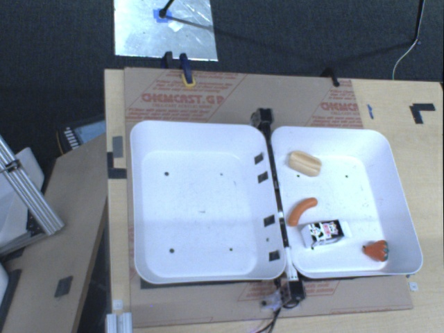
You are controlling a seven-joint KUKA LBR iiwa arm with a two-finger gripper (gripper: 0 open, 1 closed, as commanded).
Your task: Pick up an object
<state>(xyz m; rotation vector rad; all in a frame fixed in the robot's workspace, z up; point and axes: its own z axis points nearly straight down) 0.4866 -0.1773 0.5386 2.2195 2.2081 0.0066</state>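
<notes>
Orange and long, a small sausage-shaped toy (302, 211) lies in the right bin (395, 179), close to the wall where the two bins meet. Just below it sits a little white box with black marks (323, 232), almost touching it. Up from the sausage, a bit apart, rests a tan bread roll (304, 163). Down in the near right corner of the same bin lies a small orange-red thing (375, 250), well apart from the others. All four things lie flat on the white floor of the bin, and nothing grips them.

Beside it is the left bin (149, 141), white too, with a few tiny dark dots on its floor. Black clips (263, 179) sit along the join between the bins. Both bins rest on a brown cardboard sheet with red letters (182, 97), which lies on the pale wooden surface (423, 96). Past the far edge, a shiny silver sheet (165, 19) lies on the dark floor.
</notes>
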